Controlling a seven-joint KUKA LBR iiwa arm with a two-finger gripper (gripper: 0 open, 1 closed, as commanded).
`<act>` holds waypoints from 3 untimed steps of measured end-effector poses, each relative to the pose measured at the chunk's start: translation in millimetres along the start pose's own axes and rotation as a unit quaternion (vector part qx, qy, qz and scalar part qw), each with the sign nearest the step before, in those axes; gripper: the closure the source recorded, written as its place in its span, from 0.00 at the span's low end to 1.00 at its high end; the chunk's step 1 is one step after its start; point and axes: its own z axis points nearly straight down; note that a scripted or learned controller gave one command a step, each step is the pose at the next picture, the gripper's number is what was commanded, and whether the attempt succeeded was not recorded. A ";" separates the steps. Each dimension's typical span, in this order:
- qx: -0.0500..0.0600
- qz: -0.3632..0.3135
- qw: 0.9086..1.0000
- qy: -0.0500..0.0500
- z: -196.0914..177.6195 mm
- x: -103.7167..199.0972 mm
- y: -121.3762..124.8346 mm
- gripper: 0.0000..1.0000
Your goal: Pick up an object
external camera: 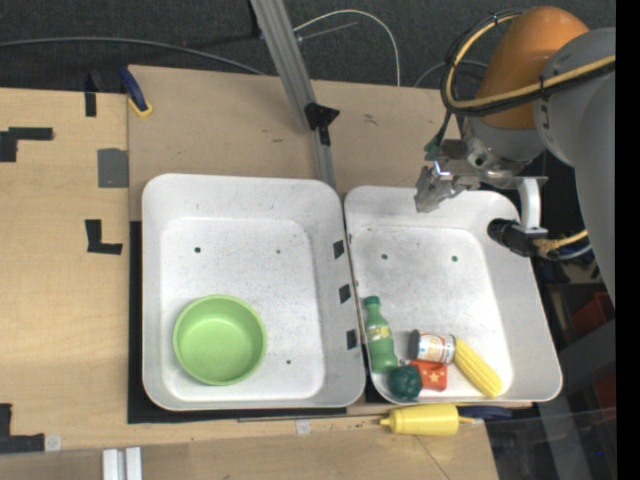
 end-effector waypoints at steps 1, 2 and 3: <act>-0.001 0.000 1.000 0.000 -44.6 -5.6 1.4 1.00; 0.002 -0.002 1.000 0.001 -51.1 49.0 -16.8 1.00; 0.003 -0.002 1.000 0.001 -54.0 98.6 -37.9 1.00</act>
